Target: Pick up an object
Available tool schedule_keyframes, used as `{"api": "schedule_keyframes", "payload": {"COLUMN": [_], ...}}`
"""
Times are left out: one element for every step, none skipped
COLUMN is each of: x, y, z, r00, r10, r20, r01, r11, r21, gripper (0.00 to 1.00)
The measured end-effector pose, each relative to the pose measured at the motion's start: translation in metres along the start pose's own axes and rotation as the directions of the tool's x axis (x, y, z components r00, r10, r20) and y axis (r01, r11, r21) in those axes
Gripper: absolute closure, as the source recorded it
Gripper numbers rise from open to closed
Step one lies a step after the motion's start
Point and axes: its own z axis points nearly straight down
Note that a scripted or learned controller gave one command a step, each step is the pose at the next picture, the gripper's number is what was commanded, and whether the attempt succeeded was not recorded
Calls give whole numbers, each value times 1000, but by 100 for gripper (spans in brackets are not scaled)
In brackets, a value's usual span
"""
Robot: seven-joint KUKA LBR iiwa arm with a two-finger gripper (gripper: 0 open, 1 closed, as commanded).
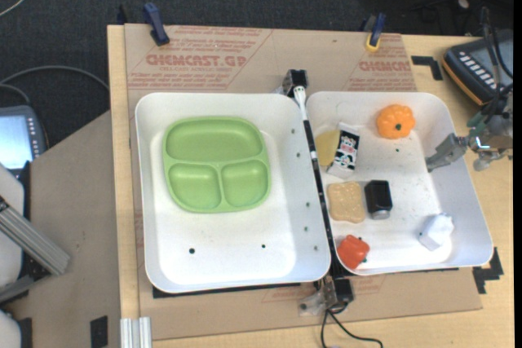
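The right bin holds several small objects. An orange pumpkin lies at the back, with a black-and-white milk carton and a yellow wedge to its left. Nearer the front are a tan slice of toast, a black block, a red item at the front rim, and a white item at the front right. My gripper hangs over the bin's right side, open, with nothing between its fingers. It is right of the pumpkin and apart from every object.
The left bin carries a green divided plate. A black divider strip runs between the two bins. Clamps hold the cardboard base at the back. A yellow-edged pendant lies at the far right.
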Motion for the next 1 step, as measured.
{"api": "schedule_keyframes", "payload": {"x": [46], "y": [-26], "z": [153], "r00": [1000], "r10": [-1], "r20": [-8], "r01": [2], "r11": [1000], "r21": [16], "gripper": [0]}}
